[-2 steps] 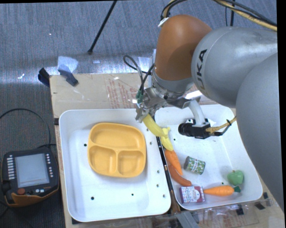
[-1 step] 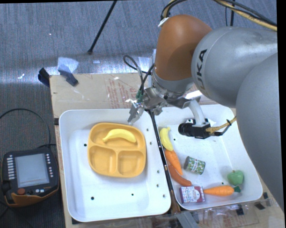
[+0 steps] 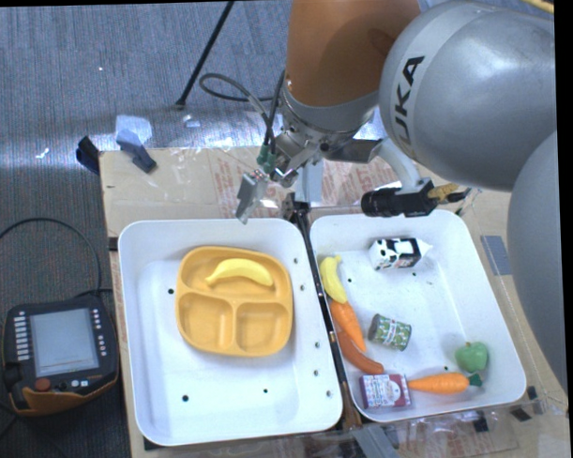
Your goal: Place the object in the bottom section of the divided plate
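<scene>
Camera view, starting nearest the lens: well below the tool and to its right, in the right bin [image 3: 434,411], lie a red packet [image 3: 384,391], a carrot [image 3: 442,384] and a green pepper [image 3: 472,357]; a little further up sit a small green can [image 3: 390,331] and a second, longer carrot [image 3: 350,338]. Below the tool and slightly left, the yellow divided plate [image 3: 235,305] rests in the left bin [image 3: 161,387], with a banana [image 3: 239,270] lying in its top section, the two lower sections bare. Closer under the tool's right side, a second banana [image 3: 333,278] lies by the right bin's left wall, and a black-and-white cow toy [image 3: 396,253] stands further right. Farthest back, the tool [image 3: 246,200] hangs at the end of the arm [image 3: 356,61] just above the left bin's far rim, over the tabletop [image 3: 163,190]; nothing shows between its tips, and whether they are apart or together I cannot tell
</scene>
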{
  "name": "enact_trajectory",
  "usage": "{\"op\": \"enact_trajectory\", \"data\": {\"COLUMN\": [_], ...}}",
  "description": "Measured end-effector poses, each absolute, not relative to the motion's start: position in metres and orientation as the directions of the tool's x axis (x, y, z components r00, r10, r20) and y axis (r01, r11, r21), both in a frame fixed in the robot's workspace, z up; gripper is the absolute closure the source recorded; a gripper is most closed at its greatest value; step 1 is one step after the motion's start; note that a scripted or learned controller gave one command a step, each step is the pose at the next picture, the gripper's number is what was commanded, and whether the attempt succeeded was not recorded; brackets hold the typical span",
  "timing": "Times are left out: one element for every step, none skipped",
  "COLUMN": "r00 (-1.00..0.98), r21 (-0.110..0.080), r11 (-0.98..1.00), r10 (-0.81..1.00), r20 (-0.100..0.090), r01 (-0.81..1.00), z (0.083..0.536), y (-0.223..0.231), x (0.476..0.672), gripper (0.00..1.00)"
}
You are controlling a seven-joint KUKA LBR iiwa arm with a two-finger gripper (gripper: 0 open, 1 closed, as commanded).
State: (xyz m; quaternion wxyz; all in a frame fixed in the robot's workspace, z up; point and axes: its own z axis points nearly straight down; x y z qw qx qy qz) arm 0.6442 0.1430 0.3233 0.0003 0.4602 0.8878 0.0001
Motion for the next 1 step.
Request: {"op": "enact_trajectory", "data": {"r00": [-0.407], "r21": [-0.002], "r11": [0.407], "r10": [0.913], "r20": [0.000], "r01": [0.913], "z": [0.3990], "y": [0.2244], "x": [0.6433], "gripper": [0.00]}}
